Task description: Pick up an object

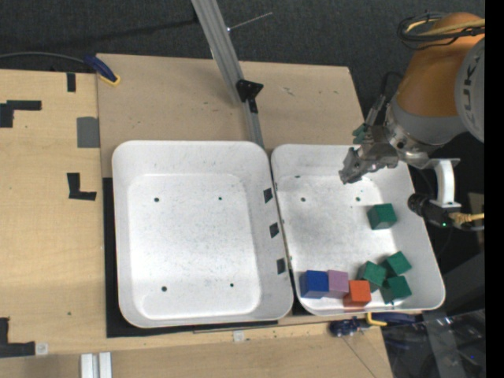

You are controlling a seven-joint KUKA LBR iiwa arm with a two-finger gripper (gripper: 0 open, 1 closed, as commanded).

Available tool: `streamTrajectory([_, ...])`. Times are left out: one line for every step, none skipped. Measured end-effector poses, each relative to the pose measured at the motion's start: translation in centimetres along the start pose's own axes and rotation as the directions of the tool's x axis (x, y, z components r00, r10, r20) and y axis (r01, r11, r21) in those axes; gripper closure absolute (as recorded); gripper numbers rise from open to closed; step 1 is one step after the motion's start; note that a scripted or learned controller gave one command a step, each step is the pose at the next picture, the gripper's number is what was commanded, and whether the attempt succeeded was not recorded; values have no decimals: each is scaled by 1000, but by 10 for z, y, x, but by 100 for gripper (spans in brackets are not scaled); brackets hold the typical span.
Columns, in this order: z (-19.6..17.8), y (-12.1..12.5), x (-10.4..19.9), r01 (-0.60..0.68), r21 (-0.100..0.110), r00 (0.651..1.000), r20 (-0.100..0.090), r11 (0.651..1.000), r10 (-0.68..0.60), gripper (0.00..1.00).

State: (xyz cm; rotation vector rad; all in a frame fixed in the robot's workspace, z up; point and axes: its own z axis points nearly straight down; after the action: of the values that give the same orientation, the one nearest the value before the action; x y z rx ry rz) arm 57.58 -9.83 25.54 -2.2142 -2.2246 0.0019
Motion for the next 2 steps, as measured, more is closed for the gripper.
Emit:
streamTrajectory([11, -21, 59, 1, 1, 1000, 0, 1000, -1, 100])
streamTrajectory([9, -36, 104, 2, 0, 1000, 0, 1000, -2, 100])
